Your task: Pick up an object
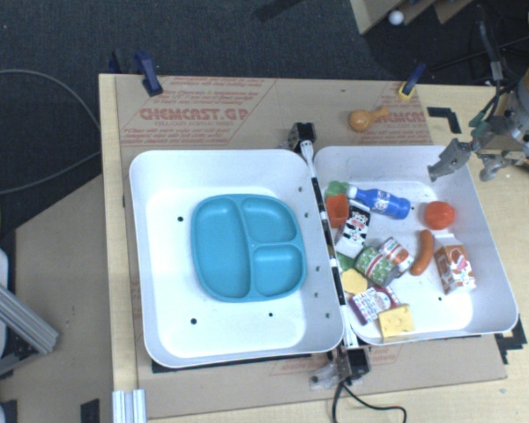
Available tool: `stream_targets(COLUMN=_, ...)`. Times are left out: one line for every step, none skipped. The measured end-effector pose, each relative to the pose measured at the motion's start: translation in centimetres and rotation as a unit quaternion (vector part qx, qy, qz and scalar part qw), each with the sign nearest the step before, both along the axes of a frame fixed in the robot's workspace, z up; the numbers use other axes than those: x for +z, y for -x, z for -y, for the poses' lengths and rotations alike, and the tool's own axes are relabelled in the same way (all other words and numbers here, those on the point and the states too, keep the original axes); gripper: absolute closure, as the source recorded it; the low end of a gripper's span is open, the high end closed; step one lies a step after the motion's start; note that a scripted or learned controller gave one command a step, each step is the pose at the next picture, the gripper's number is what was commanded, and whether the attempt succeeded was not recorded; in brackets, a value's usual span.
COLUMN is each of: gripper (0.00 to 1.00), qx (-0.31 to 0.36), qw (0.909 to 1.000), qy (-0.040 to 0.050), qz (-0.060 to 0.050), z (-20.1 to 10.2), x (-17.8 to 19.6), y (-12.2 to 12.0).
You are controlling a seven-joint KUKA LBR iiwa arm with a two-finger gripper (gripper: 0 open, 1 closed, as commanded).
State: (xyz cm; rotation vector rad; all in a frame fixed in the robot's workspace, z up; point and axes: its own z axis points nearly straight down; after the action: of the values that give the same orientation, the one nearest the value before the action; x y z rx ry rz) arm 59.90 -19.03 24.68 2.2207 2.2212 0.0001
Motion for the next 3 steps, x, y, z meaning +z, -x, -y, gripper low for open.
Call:
stream_targets(gripper=0.00, qx=0.000, qw=1.0000, qy=-0.0005, qz=-0.002, z=3.4, x=-11.6, y=-1.1)
stream_targets(gripper=0.00, qx=0.000, qw=1.0000, qy=-0.0007, qz=-0.001, z=1.3, x=-16.3, y=0.9)
stream_targets(gripper=1.00, qx=0.000, qw=1.0000, qy=-0.0001, qz=0.000, z=1.4, x=-15.2, y=0.8)
